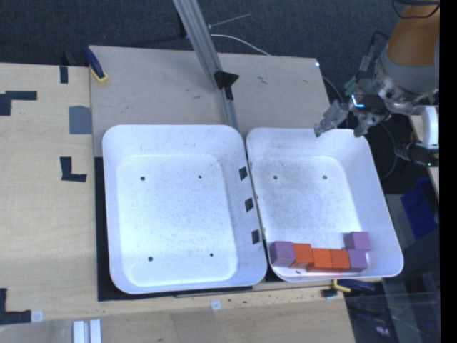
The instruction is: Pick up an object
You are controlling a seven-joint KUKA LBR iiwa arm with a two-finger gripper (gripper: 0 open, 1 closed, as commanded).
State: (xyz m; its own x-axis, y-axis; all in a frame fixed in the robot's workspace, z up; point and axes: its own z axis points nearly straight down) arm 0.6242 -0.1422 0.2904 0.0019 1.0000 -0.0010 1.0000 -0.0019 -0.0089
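Observation:
Several blocks lie in a row along the near wall of the right bin (371, 166): a purple block (283, 251) at the left, orange blocks (323, 257) in the middle, and purple blocks (357, 249) stacked at the right. My gripper (344, 120) hangs over the bin's far right corner, well away from the blocks. Its two fingers stand spread apart and hold nothing. The orange-banded arm reaches in from the upper right.
The left bin (114, 191) stands beside the right one on the bench. A slanted metal pole (203, 41) crosses the back of the bench down to the gap between the bins. A yellow-and-blue clamp (96, 68) sits at the bench's far left corner.

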